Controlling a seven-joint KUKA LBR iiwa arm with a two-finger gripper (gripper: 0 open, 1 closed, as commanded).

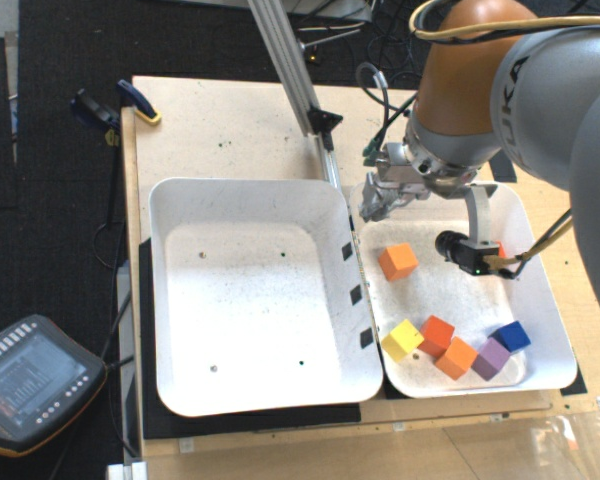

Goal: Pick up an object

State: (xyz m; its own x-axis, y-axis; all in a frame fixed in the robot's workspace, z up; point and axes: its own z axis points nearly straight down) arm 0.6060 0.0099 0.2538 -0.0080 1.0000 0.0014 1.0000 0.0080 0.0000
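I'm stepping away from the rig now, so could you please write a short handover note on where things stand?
Gripper: hanging over the far left corner of the right bin; nothing visible between its parts, open or shut cannot be told.
Blocks, all in the right bin: a lone orange block just in front of the gripper; along the near edge a yellow block, a red-orange block, another orange block, a purple block and a blue block.
Done: nothing picked yet.
Left: grasp and lift one block.
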